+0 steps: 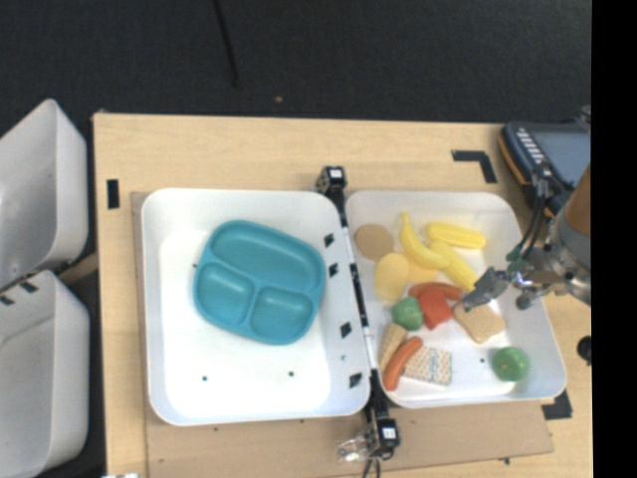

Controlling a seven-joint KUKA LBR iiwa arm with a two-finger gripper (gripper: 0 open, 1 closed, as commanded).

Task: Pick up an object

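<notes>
A: Toast slice [481, 323], a tan toy piece, lies at the lower right of the frame, in the right bin [498, 205], just beside a red toy pepper [435, 305].

B: And the hand?

A: The hand [490, 289] reaches in from the right edge and hangs just over the upper corner of the toast. Its dark tips blur into one shape, so whether it is wide or narrow I cannot tell. Nothing visibly sits between them.

B: What else is nearby?

A: A yellow banana [422, 248] and a corn cob [456, 234] above, a green ball [510, 362] below right, a cracker [430, 365] and a hot dog [396, 358] lower left. The left bin [169, 366] holds a blue divided plate [259, 281].

B: How would the toast handle?

A: My guess is light, stiff plastic, smooth enough to slip. It lies flat, so the thin edges are the place to pinch, on two opposite sides. The side facing the pepper looks crowded; the free edges towards the lower right seem easier.
</notes>
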